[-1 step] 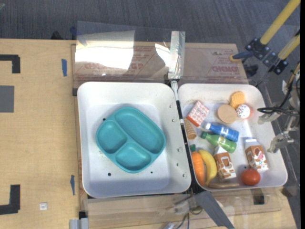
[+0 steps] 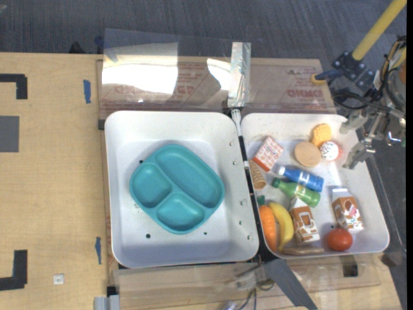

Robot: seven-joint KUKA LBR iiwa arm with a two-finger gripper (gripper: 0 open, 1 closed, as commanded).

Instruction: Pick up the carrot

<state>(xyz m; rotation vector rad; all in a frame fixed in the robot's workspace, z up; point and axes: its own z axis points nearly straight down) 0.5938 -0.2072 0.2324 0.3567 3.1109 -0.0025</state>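
The carrot (image 2: 266, 226) is a stubby orange piece lying along the left wall of the right bin (image 2: 379, 206), near its front corner. A yellow banana (image 2: 282, 218) lies pressed against its right side. My gripper (image 2: 356, 140) hangs over the bin's far right rim, well away from the carrot, to the upper right of it. Its two pale fingers (image 2: 359, 155) stand apart, open, with nothing between them.
The right bin is crowded: a brown carton (image 2: 304, 225), a tomato (image 2: 339, 239), a milk carton (image 2: 346, 213), blue (image 2: 300, 176) and green (image 2: 295, 192) bottles, a red-and-white box (image 2: 268, 152) and a bun (image 2: 308, 154). The left bin (image 2: 122, 141) holds a teal divided plate (image 2: 177, 187).
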